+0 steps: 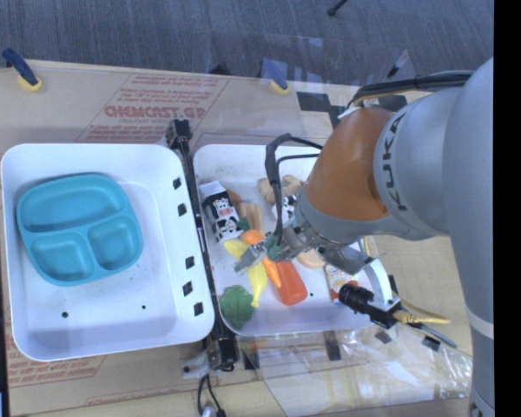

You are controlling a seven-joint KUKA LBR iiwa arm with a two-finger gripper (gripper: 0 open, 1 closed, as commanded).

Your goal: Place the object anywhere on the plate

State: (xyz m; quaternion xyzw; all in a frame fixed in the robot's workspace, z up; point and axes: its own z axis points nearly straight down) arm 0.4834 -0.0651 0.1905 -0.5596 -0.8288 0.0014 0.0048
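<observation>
Blue plate (76, 226) sits in left bin (35, 337). Cardboard on worktop (87, 102) reads "CHEMCAST GP" in red. Right bin (234, 159) holds cow toy (223, 215), yellow piece (247, 263), orange carrot (286, 282), green toy (236, 303). Gripper (262, 254) low over carrot and yellow piece; fingers' spread unclear, can't tell. Arm (399, 163) reads "KUKA".

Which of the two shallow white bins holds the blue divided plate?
The left white bin holds the blue three-compartment plate. The right white bin, under the grey arm's gripper, holds a clutter of small toy foods instead.
</observation>
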